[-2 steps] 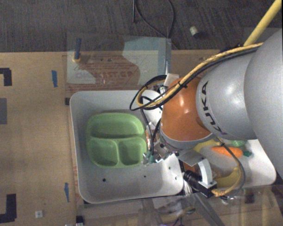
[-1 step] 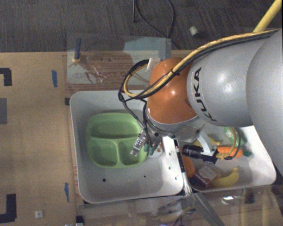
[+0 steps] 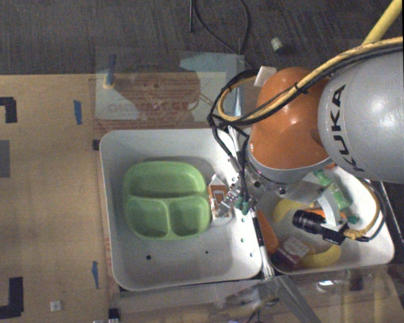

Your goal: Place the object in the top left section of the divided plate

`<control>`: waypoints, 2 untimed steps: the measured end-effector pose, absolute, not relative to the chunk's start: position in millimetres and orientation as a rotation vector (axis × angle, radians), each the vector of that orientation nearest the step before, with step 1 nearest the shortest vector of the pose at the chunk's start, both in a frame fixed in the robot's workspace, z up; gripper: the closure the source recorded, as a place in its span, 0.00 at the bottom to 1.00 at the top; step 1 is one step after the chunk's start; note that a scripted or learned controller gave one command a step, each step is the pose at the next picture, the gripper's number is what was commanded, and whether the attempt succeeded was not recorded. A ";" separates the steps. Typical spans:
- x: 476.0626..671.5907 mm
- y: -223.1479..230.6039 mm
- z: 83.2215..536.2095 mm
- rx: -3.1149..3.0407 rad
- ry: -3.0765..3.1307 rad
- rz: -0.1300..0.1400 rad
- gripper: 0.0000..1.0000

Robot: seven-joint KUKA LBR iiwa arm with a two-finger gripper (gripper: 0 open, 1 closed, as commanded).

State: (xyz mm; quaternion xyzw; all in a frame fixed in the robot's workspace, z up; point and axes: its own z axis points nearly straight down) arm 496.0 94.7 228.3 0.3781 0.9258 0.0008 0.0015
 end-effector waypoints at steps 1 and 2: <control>484.7 95.9 184.4 1.214 2.897 0.001 1.00; 526.7 147.6 199.0 1.132 2.928 0.003 1.00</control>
